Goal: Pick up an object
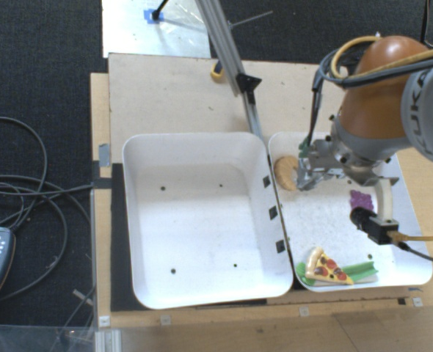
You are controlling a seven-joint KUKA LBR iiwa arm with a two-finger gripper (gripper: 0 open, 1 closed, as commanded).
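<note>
arm [393, 86] reaching left, claw [304, 180] lowered

Two bins sit side by side on the bench [165, 94], their inner walls touching. The right bin [415, 273] holds four items. A round cookie [285, 172] lies at the rear left corner, just beside the dividing wall. The gripper [307, 176] is positioned immediately right of the cookie. A small crumpled item [361, 199] lies toward the right side, partly under the arm. A pizza slice [326, 268] lies at the front, with a flat leaf-shaped piece [362, 271] touching its right side.
</note>
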